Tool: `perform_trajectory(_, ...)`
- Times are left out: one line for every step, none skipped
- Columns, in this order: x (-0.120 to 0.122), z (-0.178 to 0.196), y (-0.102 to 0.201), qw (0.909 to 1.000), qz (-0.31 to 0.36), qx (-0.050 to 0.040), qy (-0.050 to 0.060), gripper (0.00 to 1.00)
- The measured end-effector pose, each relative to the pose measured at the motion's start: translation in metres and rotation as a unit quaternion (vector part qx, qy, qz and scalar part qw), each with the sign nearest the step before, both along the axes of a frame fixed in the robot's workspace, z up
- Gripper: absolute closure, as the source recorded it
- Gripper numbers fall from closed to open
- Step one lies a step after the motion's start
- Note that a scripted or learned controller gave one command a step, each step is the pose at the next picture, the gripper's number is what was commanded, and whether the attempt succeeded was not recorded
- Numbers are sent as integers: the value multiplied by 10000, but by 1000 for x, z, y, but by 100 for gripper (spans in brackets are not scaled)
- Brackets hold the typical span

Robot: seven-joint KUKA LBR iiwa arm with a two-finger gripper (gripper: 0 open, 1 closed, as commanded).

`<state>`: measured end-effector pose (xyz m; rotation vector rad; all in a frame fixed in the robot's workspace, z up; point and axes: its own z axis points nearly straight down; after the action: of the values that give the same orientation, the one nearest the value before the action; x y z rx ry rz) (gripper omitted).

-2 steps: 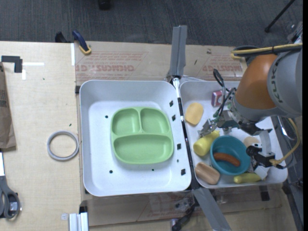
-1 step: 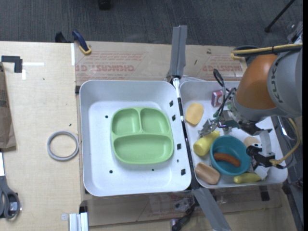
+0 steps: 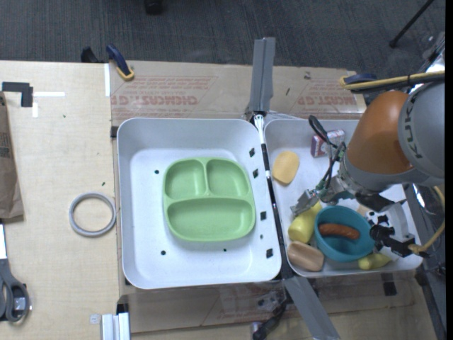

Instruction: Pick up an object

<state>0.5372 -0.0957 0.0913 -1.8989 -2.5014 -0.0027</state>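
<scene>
The right bin [image 3: 283,127] holds a pale yellow wedge [image 3: 286,167], a yellow pear-like fruit [image 3: 301,227], a tan bread-like piece [image 3: 306,256], a blue bowl [image 3: 345,241] with a red sausage [image 3: 339,229] in it, a small yellow item [image 3: 373,261] and a small purple can [image 3: 320,144]. My gripper [image 3: 309,202] reaches down just above the yellow fruit and left of the bowl. The grey arm with its orange band [image 3: 380,137] hides the bin's right part. In the left bin [image 3: 134,190] lies a green divided plate [image 3: 209,199].
On the wooden bench to the left lie a grey ring [image 3: 92,213], a brown bag [image 3: 8,168] and scissors [image 3: 13,296]. A grey divider post [image 3: 262,76] stands between the bins at the back. Cardboard [image 3: 184,91] lies behind the bins.
</scene>
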Motion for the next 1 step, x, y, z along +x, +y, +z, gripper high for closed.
perform_trajectory(6,100,35,9895,1446,-15,-7,0)
